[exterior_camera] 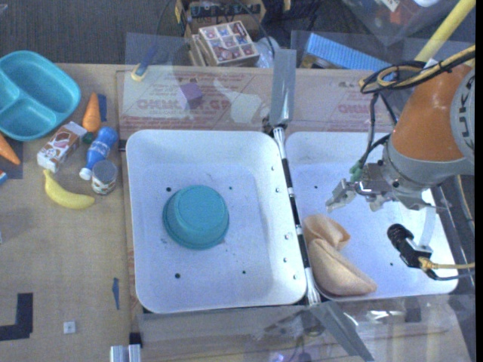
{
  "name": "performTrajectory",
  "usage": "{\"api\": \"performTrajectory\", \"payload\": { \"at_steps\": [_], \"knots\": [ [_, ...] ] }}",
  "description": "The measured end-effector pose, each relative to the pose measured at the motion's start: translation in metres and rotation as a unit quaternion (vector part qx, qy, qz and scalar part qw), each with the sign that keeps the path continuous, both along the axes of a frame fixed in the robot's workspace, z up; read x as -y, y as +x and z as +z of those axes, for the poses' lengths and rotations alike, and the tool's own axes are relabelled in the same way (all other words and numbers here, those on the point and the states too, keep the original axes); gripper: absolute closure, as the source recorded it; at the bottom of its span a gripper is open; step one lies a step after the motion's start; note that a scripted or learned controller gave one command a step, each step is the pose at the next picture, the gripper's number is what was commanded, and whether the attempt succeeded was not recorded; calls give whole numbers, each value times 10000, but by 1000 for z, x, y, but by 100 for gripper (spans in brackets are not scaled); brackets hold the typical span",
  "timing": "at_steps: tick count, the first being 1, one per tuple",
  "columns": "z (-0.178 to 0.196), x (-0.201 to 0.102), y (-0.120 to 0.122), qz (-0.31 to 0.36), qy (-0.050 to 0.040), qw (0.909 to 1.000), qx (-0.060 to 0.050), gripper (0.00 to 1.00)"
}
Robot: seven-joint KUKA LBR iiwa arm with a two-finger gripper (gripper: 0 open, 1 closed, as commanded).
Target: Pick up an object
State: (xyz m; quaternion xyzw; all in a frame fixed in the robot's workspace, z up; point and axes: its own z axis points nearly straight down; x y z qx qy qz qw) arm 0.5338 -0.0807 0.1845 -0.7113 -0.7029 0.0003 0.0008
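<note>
An upturned teal bowl (196, 216) lies in the middle of the left bin (151, 157). Two tan, bread-like lumps (336, 261) rest against the near left corner of the right bin (332, 153). My gripper (356, 200) hangs over the middle of the right bin, just above and to the right of the tan lumps and apart from them. Its fingers (337, 197) stand open with nothing between them. The grey and orange arm (430, 127) covers the bin's right side.
On the bench left of the bins are a blue dish (34, 93), a carrot (91, 113), a small carton (60, 145), a bottle (98, 151), a can (104, 177) and a banana (66, 194). A black cable plug (404, 245) hangs under the wrist.
</note>
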Motion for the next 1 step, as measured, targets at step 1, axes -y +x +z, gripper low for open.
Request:
{"api": "performTrajectory", "payload": {
  "at_steps": [1],
  "knots": [
    [-95,45,-6,13,-10,10000,61,0]
  ]
}}
